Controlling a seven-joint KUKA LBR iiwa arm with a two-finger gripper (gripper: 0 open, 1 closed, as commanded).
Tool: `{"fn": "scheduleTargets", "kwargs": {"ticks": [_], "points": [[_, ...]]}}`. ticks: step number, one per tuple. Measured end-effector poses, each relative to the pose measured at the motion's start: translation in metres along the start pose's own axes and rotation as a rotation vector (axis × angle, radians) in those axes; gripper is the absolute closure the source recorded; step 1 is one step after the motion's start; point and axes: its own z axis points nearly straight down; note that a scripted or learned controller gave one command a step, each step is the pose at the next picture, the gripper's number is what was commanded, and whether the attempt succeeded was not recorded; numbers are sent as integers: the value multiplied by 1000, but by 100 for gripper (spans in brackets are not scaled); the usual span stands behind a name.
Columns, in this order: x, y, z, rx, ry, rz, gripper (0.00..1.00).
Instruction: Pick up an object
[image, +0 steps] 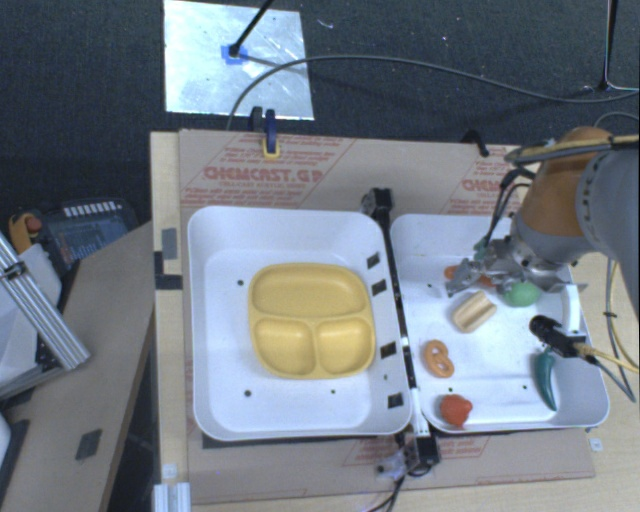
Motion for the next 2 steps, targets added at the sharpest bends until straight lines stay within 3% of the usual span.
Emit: {"fn": "scheduleTargets", "kwargs": {"ticks": [1,2], "points": [[0,1,9,-2,0,0,0],[0,2,-3,-6,-1,1,100]]}}
